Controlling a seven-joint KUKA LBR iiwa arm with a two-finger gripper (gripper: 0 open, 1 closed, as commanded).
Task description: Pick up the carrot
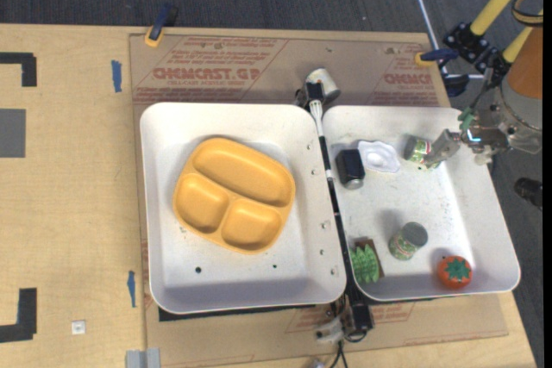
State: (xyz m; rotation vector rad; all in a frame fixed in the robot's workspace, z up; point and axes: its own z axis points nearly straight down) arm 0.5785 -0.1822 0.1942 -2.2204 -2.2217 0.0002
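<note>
Gripper (447, 144) — beside can (418, 151).

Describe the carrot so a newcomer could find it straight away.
Look at the right-hand white bin, the one without the yellow divided plate. Go to its near right corner, where the carrot lies on the bin floor, past the small grey-topped can. It is the only orange thing in that bin, stubby and rounded with a bit of green at its top, unlike the all-green toy further left.
</note>
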